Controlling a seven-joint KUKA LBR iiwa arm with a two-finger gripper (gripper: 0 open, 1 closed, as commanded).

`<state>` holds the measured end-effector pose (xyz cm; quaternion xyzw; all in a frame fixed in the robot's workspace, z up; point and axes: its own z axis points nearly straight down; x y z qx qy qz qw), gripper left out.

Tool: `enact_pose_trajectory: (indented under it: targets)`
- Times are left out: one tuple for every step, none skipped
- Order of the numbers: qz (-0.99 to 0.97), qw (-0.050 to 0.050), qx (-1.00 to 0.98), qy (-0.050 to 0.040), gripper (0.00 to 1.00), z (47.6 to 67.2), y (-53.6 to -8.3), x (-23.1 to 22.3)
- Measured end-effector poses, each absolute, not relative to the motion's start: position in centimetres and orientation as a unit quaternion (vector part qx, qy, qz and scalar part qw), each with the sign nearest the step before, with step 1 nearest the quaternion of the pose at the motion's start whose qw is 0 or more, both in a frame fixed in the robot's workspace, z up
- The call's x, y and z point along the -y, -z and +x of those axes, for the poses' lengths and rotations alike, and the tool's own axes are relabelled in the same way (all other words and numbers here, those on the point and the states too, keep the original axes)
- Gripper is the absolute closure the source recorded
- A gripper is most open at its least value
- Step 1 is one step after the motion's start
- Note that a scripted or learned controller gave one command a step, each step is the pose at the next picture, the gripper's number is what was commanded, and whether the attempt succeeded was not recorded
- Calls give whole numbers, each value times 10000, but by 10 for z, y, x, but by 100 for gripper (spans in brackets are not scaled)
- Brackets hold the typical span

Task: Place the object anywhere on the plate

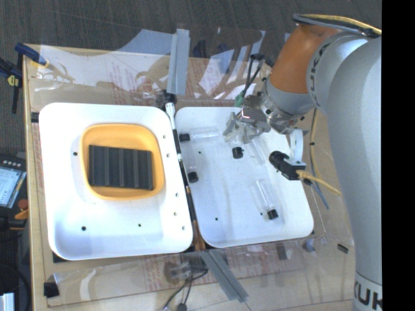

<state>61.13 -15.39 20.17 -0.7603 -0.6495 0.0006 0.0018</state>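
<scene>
1. Left bin [58, 232]: white, shallow, on the left half of the bench.
2. Yellow plate [97, 138]: lies flat in the upper-mid part of the left bin. A dark ridged insert [122, 167] sits in its centre and covers most of the plate floor.
3. Right bin [220, 229]: white, butts against the left bin along one edge.
4. Short clear tube [198, 135]: black end, approx. horizontal, in the top-left corner of the right bin, just beside the dividing edge.
5. Small black piece [192, 177]: lower down by the same edge, on the right bin floor.
6. Black cap [237, 151]: loose on the right bin floor, upper-mid, just below the gripper.
7. Gripper [245, 127]: over the upper part of the right bin, near the back rim. Metal and see-through bits blur together, so can't tell if it's open or closed, or if it has anything.
8. Long clear tube [264, 196]: lies diagonally in the lower-right part of the right bin, black end toward the front, well apart from the plate.
9. Black curved part [282, 162]: just right of the gripper, below the wrist; can't tell what it is.
10. Arm [350, 109]: grey, big, comes in from the right. Its orange band [295, 57] sits above the wrist.
</scene>
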Motion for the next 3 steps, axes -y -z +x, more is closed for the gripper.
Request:
enact_pose_trajectory:
  targets:
    - [-7298, 8, 6837, -7, 100, 615, -236, 114]
    - [-7088, 6, 7054, -6, 100, 638, -230, 89]
    - [-6376, 24, 7704, -17, 100, 637, -191, 69]
